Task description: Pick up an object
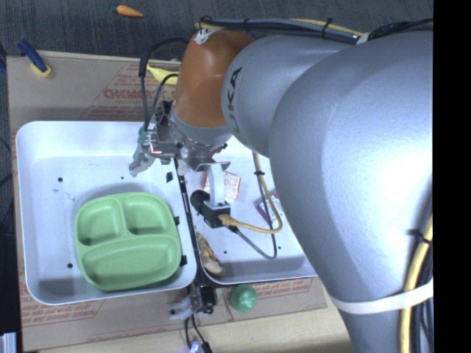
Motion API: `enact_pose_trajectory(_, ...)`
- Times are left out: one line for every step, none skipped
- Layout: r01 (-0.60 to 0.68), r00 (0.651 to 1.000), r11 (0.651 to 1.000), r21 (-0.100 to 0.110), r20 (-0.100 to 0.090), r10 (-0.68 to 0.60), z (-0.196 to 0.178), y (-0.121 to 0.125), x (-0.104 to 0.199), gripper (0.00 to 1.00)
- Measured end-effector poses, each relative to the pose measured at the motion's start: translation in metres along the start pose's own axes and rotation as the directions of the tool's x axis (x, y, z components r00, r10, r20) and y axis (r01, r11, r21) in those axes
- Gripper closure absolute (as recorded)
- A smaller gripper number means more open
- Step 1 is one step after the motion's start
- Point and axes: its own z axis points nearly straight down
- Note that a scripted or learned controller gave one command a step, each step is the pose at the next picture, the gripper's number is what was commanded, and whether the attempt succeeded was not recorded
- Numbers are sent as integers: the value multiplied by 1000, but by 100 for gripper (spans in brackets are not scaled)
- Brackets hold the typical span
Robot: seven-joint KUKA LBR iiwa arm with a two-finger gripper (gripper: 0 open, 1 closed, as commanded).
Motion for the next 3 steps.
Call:
enact_pose_trajectory(-3, 1000, 1000, -7, -1, 3, -85, 49, 8, 0)
enact_pose_trajectory(-2, 1000, 1000, 1, 1, 2, 2, -29, 2, 0)
enact_pose_trajectory(-2, 1000, 1000, -6, -1, 2, -79, -5, 20, 0)
